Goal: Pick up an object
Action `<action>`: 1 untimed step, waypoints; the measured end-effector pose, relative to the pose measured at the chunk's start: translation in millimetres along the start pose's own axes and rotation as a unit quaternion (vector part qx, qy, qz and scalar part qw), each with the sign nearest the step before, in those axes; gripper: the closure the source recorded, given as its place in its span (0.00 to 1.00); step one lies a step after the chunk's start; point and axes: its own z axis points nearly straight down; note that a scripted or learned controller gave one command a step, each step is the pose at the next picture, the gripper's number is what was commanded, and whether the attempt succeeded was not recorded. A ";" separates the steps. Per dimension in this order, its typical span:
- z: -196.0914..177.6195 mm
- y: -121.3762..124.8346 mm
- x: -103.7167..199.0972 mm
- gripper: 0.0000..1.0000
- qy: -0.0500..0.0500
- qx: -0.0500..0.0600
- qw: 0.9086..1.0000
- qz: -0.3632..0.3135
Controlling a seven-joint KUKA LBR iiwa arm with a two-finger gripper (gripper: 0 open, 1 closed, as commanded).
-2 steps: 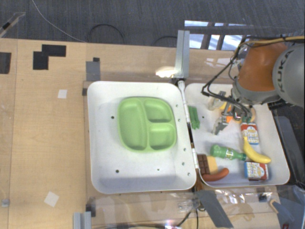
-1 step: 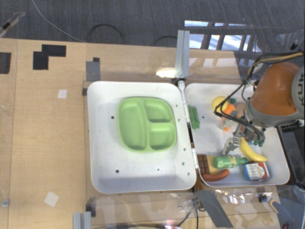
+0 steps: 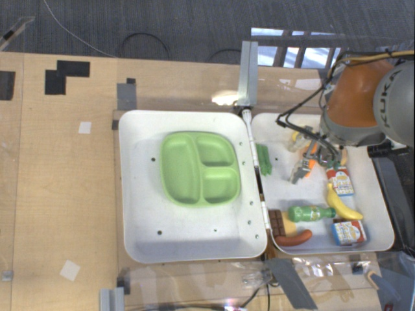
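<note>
End effector [image 3: 305, 168] hovers over open floor of right bin [image 3: 284, 127].

You're looking at a robotics lab: an arm [image 3: 363, 99] over a taped counter [image 3: 58, 193], white bins [image 3: 139, 238], loose cables [image 3: 146, 41].

Single fixed camera above bench [image 3: 58, 193], looking down at slant. Mid-distance: both white bins whole in frame, left bin [image 3: 139, 238] central, right bin [image 3: 379, 229] toward right edge. Dark carpet floor [image 3: 162, 11] along top, beyond bench far edge. Arm [image 3: 363, 99] enters from right, partly cropped.
</note>
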 end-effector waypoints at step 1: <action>-0.3 11.9 4.3 0.00 0.000 0.001 1.000 -0.002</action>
